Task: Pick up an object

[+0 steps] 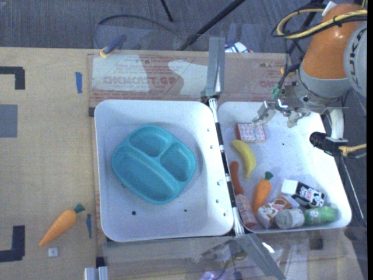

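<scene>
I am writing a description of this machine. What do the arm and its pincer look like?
The arm is grey with a rounded orange band above the wrist. Yellow and black cables loop over it. The pincer is small, of pale grey metal, with two thin fingers.

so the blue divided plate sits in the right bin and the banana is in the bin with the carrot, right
Not quite: the camera view shows the blue divided plate in the left bin, not the right one. The rest holds: the banana lies in the right bin with the carrot.
</scene>
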Robot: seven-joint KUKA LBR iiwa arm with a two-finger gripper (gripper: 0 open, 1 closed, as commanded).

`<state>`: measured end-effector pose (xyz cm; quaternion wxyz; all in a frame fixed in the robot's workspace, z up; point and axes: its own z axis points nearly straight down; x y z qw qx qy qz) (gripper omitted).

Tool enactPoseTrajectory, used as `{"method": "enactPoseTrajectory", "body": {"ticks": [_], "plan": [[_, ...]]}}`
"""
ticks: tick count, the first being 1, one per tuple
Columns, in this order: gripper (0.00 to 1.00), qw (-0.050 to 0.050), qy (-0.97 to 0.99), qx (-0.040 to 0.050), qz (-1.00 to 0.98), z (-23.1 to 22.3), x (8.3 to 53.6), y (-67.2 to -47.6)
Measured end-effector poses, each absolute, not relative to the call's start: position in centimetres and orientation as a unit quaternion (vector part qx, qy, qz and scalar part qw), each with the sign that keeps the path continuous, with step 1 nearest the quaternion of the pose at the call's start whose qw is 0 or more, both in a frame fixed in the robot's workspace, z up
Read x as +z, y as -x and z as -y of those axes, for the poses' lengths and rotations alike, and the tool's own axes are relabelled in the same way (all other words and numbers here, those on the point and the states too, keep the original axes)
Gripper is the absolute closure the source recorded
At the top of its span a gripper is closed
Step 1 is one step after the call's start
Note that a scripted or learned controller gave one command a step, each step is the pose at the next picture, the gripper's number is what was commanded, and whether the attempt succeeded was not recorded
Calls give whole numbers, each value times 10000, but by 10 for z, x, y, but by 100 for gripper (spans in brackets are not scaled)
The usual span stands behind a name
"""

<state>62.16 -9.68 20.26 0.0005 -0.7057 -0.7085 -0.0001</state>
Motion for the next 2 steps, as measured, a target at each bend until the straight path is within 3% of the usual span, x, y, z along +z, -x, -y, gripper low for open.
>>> {"method": "enactPoseTrajectory", "body": {"ticks": [1, 2], "plan": [[0, -15, 7096, -11, 7046, 123, 86, -615], [0, -15, 7405, -6, 6720, 188, 85, -607]]}}
